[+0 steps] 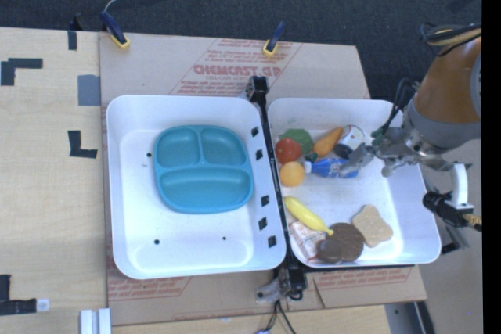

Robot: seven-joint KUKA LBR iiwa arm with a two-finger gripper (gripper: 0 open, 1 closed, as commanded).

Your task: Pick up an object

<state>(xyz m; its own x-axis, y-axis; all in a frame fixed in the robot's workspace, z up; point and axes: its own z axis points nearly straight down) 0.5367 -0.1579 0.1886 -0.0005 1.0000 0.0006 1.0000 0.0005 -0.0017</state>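
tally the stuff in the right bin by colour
red round tomato: 1
orange items, round fruit and carrot: 2
green vegetable: 1
yellow banana: 1
brown items, dark cookie and tan toast slice: 2
total: 7

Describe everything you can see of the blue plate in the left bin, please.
The blue plate is a light blue, plastic-looking tray with rounded corners and three compartments: two smaller ones at the far side, one wide one at the near side. It lies flat on the floor of the left bin, nearer its far side. Nothing lies in it.
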